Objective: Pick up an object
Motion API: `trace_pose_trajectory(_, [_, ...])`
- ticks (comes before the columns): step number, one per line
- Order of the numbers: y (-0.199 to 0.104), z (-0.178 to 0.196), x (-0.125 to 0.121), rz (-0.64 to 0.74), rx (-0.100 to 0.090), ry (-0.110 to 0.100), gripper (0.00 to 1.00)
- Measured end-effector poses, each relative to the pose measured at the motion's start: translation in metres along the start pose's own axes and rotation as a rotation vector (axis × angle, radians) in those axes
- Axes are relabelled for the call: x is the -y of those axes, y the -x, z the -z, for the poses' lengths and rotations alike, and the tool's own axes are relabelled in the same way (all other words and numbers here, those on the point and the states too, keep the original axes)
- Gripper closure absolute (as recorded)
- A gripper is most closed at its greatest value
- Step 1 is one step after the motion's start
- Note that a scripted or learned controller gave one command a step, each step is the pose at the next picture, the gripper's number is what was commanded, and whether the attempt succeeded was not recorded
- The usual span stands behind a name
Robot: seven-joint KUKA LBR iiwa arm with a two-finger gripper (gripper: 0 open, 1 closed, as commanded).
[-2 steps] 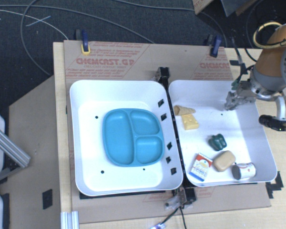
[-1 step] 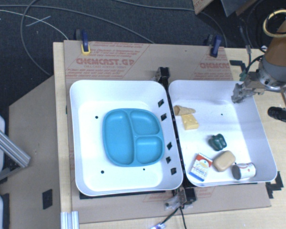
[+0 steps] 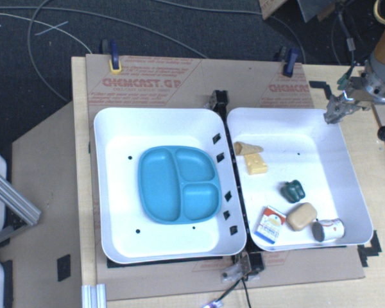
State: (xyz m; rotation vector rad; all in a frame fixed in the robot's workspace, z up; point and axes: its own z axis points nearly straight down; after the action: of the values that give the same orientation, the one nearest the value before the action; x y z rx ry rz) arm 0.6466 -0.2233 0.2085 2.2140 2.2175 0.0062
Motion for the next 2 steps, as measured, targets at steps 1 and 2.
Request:
trace_pose_trajectory(1, [0.000, 0.032, -0.001, 0.000, -0.001, -0.004, 1.00])
trace_pose_trajectory(2, [-0.052, 0.022, 0.004, 0.003, -0.006, -0.011, 1.00])
